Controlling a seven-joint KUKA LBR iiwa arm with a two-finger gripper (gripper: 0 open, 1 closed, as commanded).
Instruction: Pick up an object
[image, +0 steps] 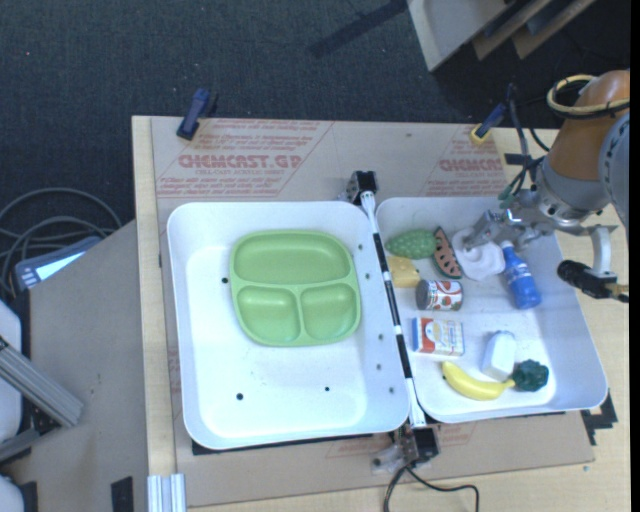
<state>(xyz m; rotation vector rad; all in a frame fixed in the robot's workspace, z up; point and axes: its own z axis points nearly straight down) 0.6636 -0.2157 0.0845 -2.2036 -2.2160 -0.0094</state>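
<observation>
One gripper (487, 238) poised over the crowded right bin (585, 330).
Finger state cannot be told; a white object (483, 262) lies just beneath, the blue bottle (519, 280) beside it, risking a deflected grasp.

- We see the right bin (590, 345) crowded: a blue bottle (520, 280), watermelon slice (447, 253), can (440, 295), carton (438, 336) and banana (472, 383) sit near one another.
- We see open floor in the left bin (200, 330) around the green tray (296, 287), widest along its near side.
</observation>
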